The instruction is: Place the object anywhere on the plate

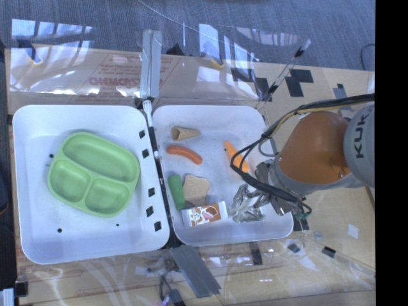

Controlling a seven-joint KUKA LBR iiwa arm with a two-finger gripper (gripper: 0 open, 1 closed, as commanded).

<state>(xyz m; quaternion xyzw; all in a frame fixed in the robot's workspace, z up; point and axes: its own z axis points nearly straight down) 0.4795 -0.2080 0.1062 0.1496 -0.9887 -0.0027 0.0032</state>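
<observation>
– Carton (204,214), judged the object in hand since it lies nearest: where is it?
– Flat in the right bin (217,115), just beside the pincer (247,206), on its view-left side. Whether the pincer is apart or together cannot be told.
– Handling?
– Probably light, thin-walled and crushable, with smooth printed faces that may slip. Take hold across the short width at mid-length, with moderate force.
– Destination?
– Green plate (94,173), well apart from the pincer to its view-left, in the other bin
</observation>
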